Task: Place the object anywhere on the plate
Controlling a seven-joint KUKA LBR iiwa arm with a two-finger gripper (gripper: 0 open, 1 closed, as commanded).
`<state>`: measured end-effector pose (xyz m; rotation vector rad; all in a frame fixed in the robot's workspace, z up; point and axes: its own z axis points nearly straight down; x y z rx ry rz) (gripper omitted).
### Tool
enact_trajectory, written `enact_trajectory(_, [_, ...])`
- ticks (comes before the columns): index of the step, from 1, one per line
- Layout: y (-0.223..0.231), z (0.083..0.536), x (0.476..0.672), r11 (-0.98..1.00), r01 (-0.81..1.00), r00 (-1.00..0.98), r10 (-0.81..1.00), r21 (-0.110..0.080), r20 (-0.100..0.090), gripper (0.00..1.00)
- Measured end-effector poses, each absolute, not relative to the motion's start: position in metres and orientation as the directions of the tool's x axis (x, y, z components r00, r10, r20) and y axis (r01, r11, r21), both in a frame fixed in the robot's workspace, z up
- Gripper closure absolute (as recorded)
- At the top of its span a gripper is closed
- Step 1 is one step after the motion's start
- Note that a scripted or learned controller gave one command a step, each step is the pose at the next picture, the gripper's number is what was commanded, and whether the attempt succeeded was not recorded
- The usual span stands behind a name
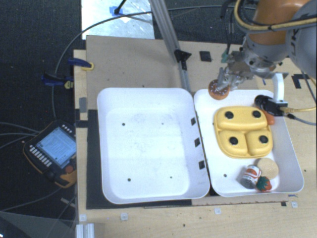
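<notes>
Camera view | hand (221,85) pinching brown round object (217,90) above yellow plate (242,131); can (250,176) label unreadable

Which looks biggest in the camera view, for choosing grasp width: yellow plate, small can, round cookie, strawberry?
1. yellow plate, by far
2. small can and round cookie, too alike to rank
3. strawberry

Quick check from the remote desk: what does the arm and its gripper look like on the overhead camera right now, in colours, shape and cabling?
The arm is grey with a rounded, glossy orange band above the wrist. Below it sits a boxy grey metal wrist block, which tapers into the small two-finger gripper. Yellow and black cables loop around the orange section.
</notes>
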<state>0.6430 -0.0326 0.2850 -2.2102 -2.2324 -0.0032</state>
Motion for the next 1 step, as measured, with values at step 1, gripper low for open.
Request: enact_trajectory(1, [0.0138, 0.2638, 0.6236, 0.009, 1.000, -0.009, 1.000, -0.001, 0.001, 1.00])
